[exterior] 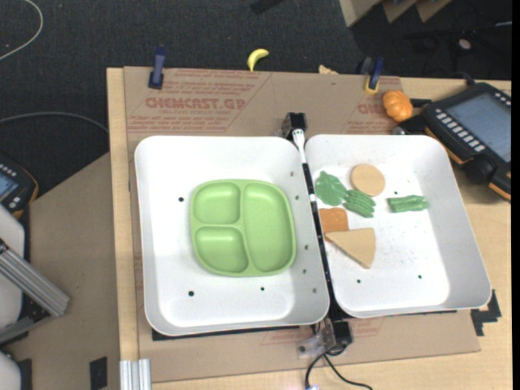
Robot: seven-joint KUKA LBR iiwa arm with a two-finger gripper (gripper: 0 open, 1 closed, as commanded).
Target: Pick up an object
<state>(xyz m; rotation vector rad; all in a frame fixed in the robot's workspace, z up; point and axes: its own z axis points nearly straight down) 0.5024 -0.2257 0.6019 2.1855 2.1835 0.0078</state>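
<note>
Green tray [243, 227] in L bin [162, 177]; food pieces [357, 210] in R bin [439, 242].

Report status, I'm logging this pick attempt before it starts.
Food pieces loose in right bin: tan wedge, round cracker, green bits. Green tray in left bin. Nothing on top of them.

Dark carpeted floor [97, 31] with a thin pale cable [32, 10], around a brown board-topped bench [219, 104].

A robotics lab: a cardboard-covered tabletop [244, 108] held by clamps [157, 67], a teach pendant [475, 128] alongside, cables [24, 23] on dark carpet.
</note>
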